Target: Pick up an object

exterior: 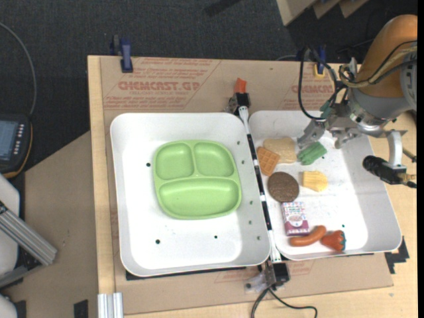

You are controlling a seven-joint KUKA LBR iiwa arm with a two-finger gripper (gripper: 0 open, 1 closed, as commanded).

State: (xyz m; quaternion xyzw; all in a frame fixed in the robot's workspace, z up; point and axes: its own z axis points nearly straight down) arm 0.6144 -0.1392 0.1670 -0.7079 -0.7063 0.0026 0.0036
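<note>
The tool (318, 138) sits touching the green object (312, 154), which lies just lower-left, long axis slanting up-right. Whether it is open or closed cannot be told.

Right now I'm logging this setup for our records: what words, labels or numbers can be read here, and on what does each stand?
"CHEMCAST GP": red print on the brown board under the bins, left of centre; the last letters are faint.
Red print on the same board near the right bin: too blurred to read.
Small pink packet in the right bin: printed, but too small to read.
Dark device at the left edge: screen unreadable.
</note>
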